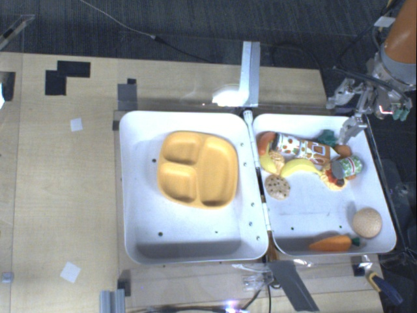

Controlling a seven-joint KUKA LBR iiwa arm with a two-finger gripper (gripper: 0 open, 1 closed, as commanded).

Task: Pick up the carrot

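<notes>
- The carrot point(333, 243) lies flat along the near edge of the right bin point(306, 223), green end pointing right.
- A tan ball point(367, 222) sits just above it, near the carrot's right end.
- The gripper point(352, 128) hangs over the bin's far right corner, well apart from the carrot; whether it is open or closed, I cannot tell.
- A banana point(296, 168), cookie point(277, 187) and other toys cluster at the bin's far side.
- The left bin point(140, 194) holds a yellow plate point(197, 169).

The orange carrot point(331, 243) lies flat along the right bin's near wall.
</notes>
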